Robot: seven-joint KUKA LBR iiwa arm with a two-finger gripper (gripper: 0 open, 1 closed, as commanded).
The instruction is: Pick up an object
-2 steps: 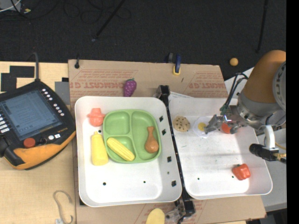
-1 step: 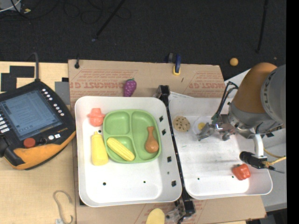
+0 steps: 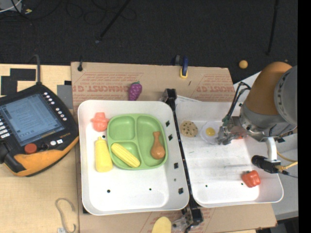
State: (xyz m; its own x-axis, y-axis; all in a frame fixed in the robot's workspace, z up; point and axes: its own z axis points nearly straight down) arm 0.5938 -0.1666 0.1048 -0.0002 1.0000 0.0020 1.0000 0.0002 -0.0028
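White right bin [image 3: 228, 191]: gripper [image 3: 224, 138] low near back, just right of fried-egg toy [image 3: 210, 131]; cookie [image 3: 189, 128] further left (finger state: cannot tell). Egg nearest pick, round, no long axis.

Pincer [image 3: 225, 139] fingertips too small to tell.

A dark carpeted floor [image 3: 146, 23] is seen along the far side of the scene, crossed by loose black cables [image 3: 112, 13]. A small orange ball [image 3: 243, 64] is left on it at far right. The pale wooden bench [image 3: 39, 198] is covered at its middle by a flattened cardboard sheet [image 3: 146, 81], held at its far edge by a blue and yellow clamp [image 3: 183, 68]. A control pendant [image 3: 34, 125] with a lit screen is laid at the left. Even light is cast throughout.
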